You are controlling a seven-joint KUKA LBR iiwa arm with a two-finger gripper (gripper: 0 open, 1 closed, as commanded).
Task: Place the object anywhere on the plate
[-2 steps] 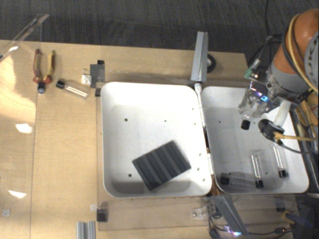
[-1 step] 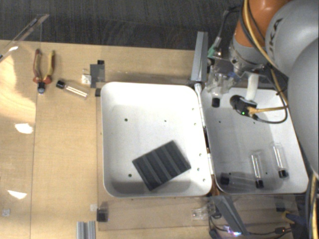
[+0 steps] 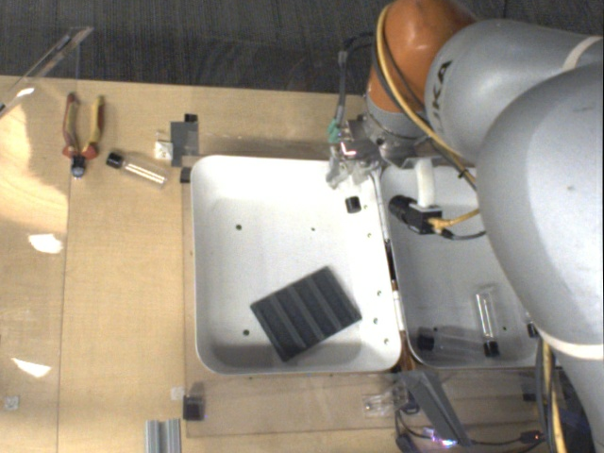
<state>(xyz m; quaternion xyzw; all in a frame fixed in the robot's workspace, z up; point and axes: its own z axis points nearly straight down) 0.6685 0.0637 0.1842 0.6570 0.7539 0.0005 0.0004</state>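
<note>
A dark grey ridged plate (image 3: 305,313) lies tilted on the floor of the left white bin (image 3: 226,253), towards its front. My gripper (image 3: 347,170) hangs over the far right corner of that bin, well behind the plate and apart from it. A small black piece (image 3: 353,204) shows just below the gripper; I cannot tell whether it belongs to the gripper or is held by it. In the right bin (image 3: 444,281) lie a short clear tube (image 3: 485,310) and a longer clear tube with dark ends (image 3: 457,343), near its front.
The arm's grey body and orange band (image 3: 415,36) cover much of the right bin. Red-handled pliers (image 3: 81,128), a small clear vial (image 3: 138,167) and a metal bracket (image 3: 185,140) lie on the wooden bench left of the bins. The divider wall (image 3: 389,262) separates the bins.
</note>
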